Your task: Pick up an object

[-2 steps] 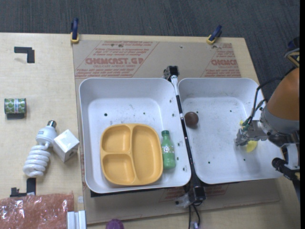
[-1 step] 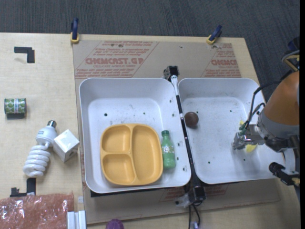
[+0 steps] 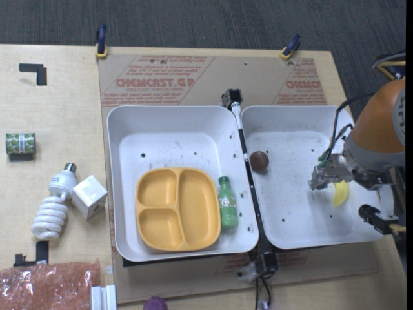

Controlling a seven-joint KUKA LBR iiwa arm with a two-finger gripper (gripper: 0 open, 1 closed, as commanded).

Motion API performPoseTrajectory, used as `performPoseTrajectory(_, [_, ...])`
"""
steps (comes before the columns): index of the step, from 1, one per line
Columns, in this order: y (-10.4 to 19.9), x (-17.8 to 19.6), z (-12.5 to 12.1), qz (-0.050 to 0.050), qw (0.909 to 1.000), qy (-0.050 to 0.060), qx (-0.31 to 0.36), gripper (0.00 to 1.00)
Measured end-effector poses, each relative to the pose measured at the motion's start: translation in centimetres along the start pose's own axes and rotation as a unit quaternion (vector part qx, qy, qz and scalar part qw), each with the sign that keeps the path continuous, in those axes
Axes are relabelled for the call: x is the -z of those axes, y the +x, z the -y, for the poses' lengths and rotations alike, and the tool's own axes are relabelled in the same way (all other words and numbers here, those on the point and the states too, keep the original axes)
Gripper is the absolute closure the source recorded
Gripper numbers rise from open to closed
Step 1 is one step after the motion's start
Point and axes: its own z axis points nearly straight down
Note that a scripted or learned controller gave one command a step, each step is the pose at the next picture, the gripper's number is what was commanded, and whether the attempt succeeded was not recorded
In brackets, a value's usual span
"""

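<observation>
Risk first: yellow divided tray (image 3: 179, 208) and green bottle (image 3: 226, 203) far left of gripper, in other bin, out of play. Brown ball (image 3: 259, 161) left of gripper, round, likely to roll off if nudged. Gripper (image 3: 321, 178) low over right bin (image 3: 284, 228), wrist bent down from right; finger state cannot tell. Yellow object (image 3: 340, 193) just right of fingertips, near bin wall: wall may block clean grasp.

We see a robotics lab bench: two white bins (image 3: 122, 237) on a protective sheet (image 3: 161, 76) held by clamps (image 3: 101, 42), a tag marker (image 3: 20, 144) on the wooden bench (image 3: 45, 108), cabling, and test oddments like a spiral bulb (image 3: 55, 205)
</observation>
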Motion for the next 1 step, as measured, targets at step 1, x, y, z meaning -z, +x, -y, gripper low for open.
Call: performPoseTrajectory(1, [-5.1,2.26,0.17,0.0,1.0,0.0,-0.001,1.0])
